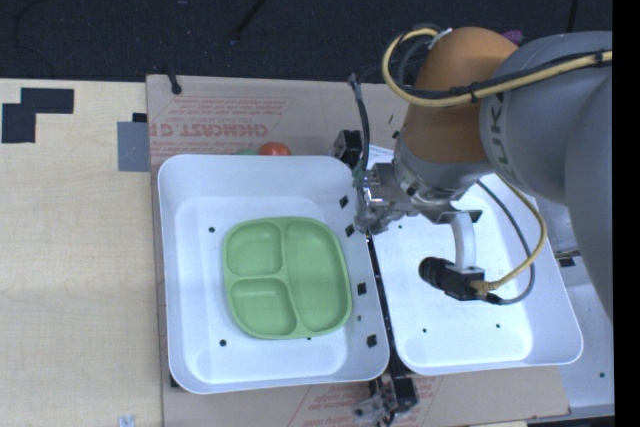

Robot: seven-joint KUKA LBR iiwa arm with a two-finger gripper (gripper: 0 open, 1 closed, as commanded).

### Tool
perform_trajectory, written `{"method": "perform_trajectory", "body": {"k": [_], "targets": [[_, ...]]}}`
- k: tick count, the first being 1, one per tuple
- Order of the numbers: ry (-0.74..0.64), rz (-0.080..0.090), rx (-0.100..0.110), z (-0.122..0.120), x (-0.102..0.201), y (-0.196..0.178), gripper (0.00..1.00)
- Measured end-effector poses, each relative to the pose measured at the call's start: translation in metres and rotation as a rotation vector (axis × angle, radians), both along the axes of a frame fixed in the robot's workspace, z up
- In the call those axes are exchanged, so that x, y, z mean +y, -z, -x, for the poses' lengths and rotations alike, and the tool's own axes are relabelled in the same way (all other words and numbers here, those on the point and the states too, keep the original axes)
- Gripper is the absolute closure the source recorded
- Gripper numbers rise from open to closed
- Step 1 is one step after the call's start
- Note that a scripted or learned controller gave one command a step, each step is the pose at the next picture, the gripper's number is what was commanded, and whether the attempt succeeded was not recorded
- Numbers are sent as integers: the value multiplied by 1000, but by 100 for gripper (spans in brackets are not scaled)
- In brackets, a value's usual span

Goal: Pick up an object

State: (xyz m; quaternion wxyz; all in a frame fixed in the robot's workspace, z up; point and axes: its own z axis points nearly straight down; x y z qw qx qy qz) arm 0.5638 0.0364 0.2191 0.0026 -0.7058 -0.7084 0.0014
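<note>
Here, one green three-compartment plate [287, 277] lies flat in the left of two white bins [190, 215]. The gripper [372, 205] hangs over the bins' shared edge; its jaw state I cannot tell.

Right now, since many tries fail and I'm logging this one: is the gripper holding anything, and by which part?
Cannot be told. The gripper sits at the right bin's left edge, under the arm. The green plate lies untouched in the left bin.

Single fixed camera, above bench [70, 245], slanted downward, mid-distance, both white bins [190, 180] framed, arm [540, 115] entering right
</note>
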Motion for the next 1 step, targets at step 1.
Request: {"method": "perform_trajectory", "body": {"k": [1], "targets": [[-2, 0, -2, 15, 53, -11, 100]]}}
